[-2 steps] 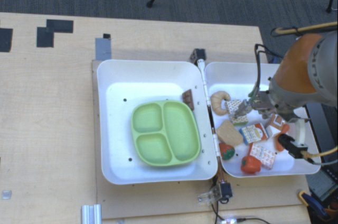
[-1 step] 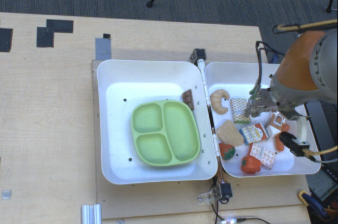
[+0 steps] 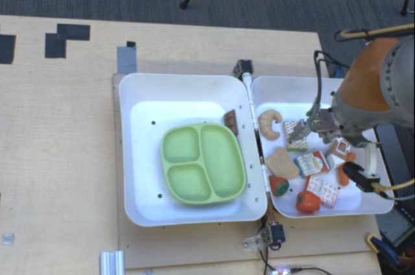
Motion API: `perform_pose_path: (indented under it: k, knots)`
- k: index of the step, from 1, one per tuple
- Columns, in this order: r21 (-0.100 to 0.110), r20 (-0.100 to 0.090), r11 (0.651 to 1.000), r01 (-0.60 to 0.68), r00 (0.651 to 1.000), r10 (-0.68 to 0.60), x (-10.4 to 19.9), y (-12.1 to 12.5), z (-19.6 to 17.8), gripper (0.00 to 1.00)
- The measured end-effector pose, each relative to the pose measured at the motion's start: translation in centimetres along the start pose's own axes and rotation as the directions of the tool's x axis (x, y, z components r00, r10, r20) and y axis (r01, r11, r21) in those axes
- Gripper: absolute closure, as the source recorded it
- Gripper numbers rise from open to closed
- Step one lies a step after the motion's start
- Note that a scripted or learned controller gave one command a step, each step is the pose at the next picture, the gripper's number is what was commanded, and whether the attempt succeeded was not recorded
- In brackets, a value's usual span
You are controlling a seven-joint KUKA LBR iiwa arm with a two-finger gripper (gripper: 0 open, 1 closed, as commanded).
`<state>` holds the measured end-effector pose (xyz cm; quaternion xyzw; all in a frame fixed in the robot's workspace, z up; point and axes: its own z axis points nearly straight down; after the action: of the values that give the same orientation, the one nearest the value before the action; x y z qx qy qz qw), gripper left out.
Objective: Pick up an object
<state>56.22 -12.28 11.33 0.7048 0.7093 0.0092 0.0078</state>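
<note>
End effector (image 3: 299,132) hanging low over the clutter in the right bin (image 3: 363,202), reaching in for a pick.

The arm is coming in from the right of the worktop (image 3: 58,157) and its end effector is sitting just above a small patterned packet (image 3: 292,128) near the croissant-shaped toy (image 3: 269,122); whether it is open or closed I cannot tell. To do this step well, it should be dropping straight down on one piece that has room at its sides, since the tan slice (image 3: 282,163), the blue-edged packet (image 3: 310,163) and the red toys (image 3: 308,202) are lying close together and a skewed descent would likely be nudging neighbours. The packet looks flat, pale and speckled, so it is probably offering little height to pinch. The left bin (image 3: 139,202) is carrying a green divided plate (image 3: 204,163).
</note>
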Motion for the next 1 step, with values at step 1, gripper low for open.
perform_pose_path:
  k: [1]
  knots:
    - [0.013, 0.004, 1.0, -0.005, 1.0, 0.005, -0.01, -6.36, 2.37, 0.0]
